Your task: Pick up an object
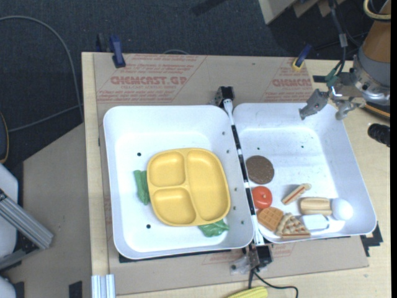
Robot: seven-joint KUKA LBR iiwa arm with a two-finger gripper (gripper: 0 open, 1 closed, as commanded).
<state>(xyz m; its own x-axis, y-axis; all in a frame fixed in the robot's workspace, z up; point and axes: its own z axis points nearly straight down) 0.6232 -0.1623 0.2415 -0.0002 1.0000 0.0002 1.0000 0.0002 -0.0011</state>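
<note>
The grey arm with its orange band enters from the upper right, wrist angled down and leftward, so that the two-finger gripper (327, 102) hangs over the far right corner of the right-hand shallow white bin (298, 138). The metal fingers (310, 106) are spread apart and grasp nothing. The candidate objects lie well apart from them, clustered at the bin's near end: a round brown patty (259, 169), a red tomato-like piece (262, 197), a small hot dog in a bun (296, 193), a brown waffle (270, 218), a tan bread roll (315, 205) and a white egg (341, 209) (several touching one another). The left-hand white bin (121, 166) holds a yellow compartment tray (188, 185) lying over green leaf pieces (142, 187). Both bins rest on the cardboard-covered worktop (186, 79).
</note>
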